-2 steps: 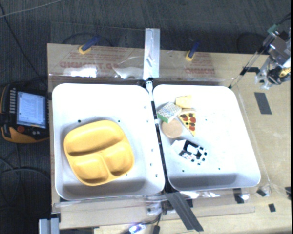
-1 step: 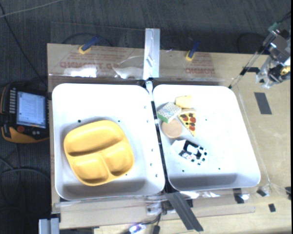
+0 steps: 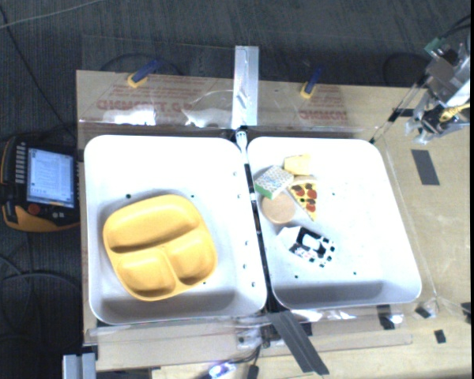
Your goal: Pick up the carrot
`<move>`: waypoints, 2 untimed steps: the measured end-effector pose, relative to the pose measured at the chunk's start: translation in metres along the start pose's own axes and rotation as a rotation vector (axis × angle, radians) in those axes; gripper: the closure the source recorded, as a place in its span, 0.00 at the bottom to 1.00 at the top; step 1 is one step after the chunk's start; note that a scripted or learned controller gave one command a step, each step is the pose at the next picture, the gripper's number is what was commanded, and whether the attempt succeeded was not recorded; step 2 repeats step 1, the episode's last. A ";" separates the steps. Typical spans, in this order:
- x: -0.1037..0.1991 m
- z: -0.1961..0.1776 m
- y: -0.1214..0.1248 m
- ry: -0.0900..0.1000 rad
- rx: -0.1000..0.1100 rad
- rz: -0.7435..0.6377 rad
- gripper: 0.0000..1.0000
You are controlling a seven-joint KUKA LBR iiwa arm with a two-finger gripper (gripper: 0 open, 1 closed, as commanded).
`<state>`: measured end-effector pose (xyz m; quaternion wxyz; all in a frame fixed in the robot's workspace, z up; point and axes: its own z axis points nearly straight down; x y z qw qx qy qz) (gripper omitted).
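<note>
Gripper: my gripper (image 3: 436, 110) hung at the upper right of the frame, outside both bins and over the bare tan bench (image 3: 442, 212). At that size and angle I could not tell whether it was parted or closed, and I saw nothing held in it.
Carrot: I could not make out a carrot with certainty. The only orange candidate was a small tapering orange wedge with dark red spots (image 3: 304, 197), in the upper left part of the shallow white right-hand bin (image 3: 379, 251).
Neighbours: the wedge touched a round tan disc (image 3: 279, 209) on its left. It lay just below a pale yellow block (image 3: 298, 164) and beside a green-and-white checkered piece (image 3: 272, 181). A black-and-white patterned piece (image 3: 312, 248) lay apart, lower in the bin.
Left bin: the white left-hand bin (image 3: 103, 164) held a yellow moulded plastic divided plate (image 3: 158, 245), well apart from the cluster.
Risk, wrong object: the spotted wedge may have been a pizza slice and not the carrot, so a descent on colour alone could have taken the wrong toy.
Risk, crowding: with the pieces touching, I judged that a closing grip could catch the disc too, or push the wedge aside.
Risk, bin wall: the cluster sat near the divider between the bins, which left little room on that side.
</note>
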<state>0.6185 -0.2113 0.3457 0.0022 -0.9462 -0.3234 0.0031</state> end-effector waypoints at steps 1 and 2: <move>0.015 0.012 0.017 -0.001 0.000 0.295 1.00; 0.015 0.012 0.017 -0.001 0.000 0.295 1.00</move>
